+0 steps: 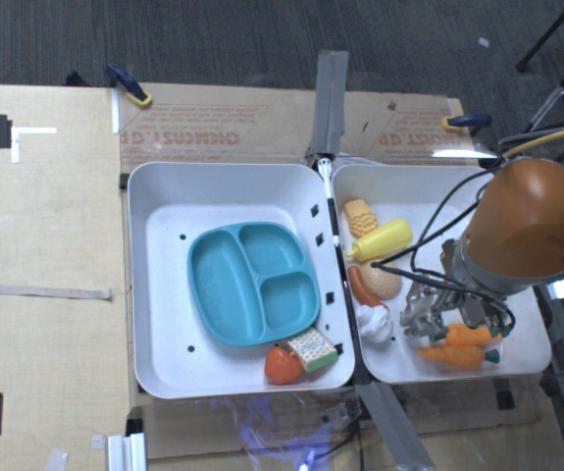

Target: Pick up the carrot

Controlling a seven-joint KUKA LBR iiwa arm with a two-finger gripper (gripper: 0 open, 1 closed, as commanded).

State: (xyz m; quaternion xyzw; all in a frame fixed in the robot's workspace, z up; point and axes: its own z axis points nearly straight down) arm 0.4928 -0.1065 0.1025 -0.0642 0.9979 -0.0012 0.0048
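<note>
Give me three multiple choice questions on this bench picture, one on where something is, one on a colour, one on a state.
1. Where do the carrots lie?
A. left bin
B. right bin
C. on the bench

2. What colour is the divided plate?
A. blue
B. red
C. white

3. How does the yellow bottle sit?
A. upright
B. on its side
C. on the plate

Answers: 1 B, they lie in the right bin, at its near edge by the gripper. 2 A, the plate is plainly blue. 3 B, the bottle lies lengthwise on the bin floor.
</note>
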